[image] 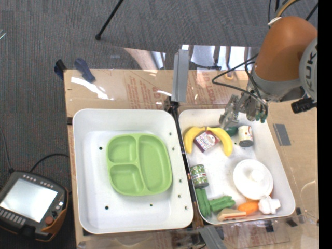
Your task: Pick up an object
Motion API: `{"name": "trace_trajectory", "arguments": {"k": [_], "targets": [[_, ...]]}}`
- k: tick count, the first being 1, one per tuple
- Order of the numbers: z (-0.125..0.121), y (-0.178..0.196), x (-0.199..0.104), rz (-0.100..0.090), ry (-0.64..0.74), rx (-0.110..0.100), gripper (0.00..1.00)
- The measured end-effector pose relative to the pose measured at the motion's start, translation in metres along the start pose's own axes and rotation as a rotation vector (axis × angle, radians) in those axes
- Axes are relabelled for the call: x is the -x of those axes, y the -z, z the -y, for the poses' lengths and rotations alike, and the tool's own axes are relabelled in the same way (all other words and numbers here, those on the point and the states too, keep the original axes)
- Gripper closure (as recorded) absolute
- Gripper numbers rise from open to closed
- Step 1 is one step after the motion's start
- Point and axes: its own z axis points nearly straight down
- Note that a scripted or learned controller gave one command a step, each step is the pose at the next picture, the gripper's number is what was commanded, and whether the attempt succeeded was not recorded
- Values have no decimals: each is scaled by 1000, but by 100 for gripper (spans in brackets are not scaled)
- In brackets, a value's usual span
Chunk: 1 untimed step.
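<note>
My gripper (234, 117) hangs over the far end of the right bin (277, 162), its fingers open with nothing between them. Just below it lie a yellow banana (225, 140) with a purple packet (206, 140) resting on it, a small dark green item (232, 131) and a small white can (245, 136). Nearer the front sit a spice jar with a dark speckled label (198, 176), a white round dish (252, 179), green vegetable pieces (222, 203), an orange carrot (248, 208) and a white bulb-shaped item (268, 206).
The left bin (91, 191) holds a green divided plate (139, 164). A grey upright post (179, 77) stands behind the gap between the bins. A handheld control tablet (28, 204) lies on the floor at the lower left.
</note>
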Motion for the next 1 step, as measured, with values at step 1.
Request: {"name": "trace_trajectory", "arguments": {"k": [1], "targets": [[-16, 62, -18, 3, -176, 0, 100]]}}
